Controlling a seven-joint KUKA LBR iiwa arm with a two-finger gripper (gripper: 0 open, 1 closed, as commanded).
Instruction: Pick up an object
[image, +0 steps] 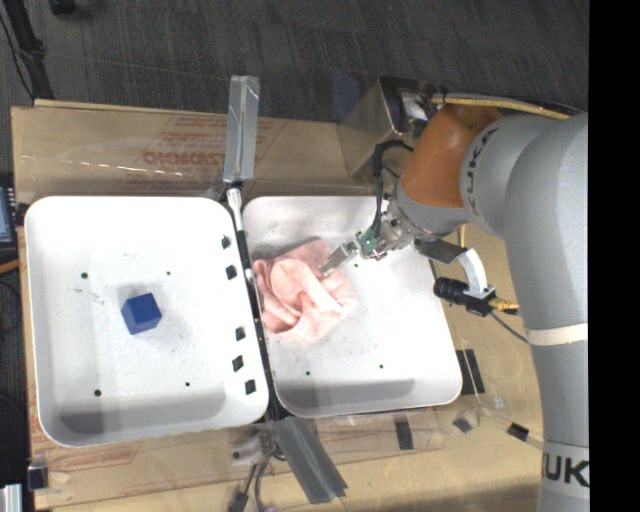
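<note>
one pink cloth (303, 297) lies crumpled in the right bin (420, 370); one blue cube (142, 312) sits in the left bin (60, 250). the gripper (338, 258) hangs at the cloth's upper edge; whether it grips, i cannot tell.

Brown cardboard-covered bench (120, 150) bearing two shallow white bins side by side: left bin (60, 400), right bin (420, 380), touching along a metal divider bar (243, 120) between them

We cannot make out the gripper (340, 256) clearly: its fingers are small and blurred where they meet the pink cloth (303, 298), so any gap between them is lost. The cloth's folds just left of the gripper perhaps hide part of the fingertips. Right of the gripper, the arm (530, 200) is cut by the frame's bottom edge.
</note>
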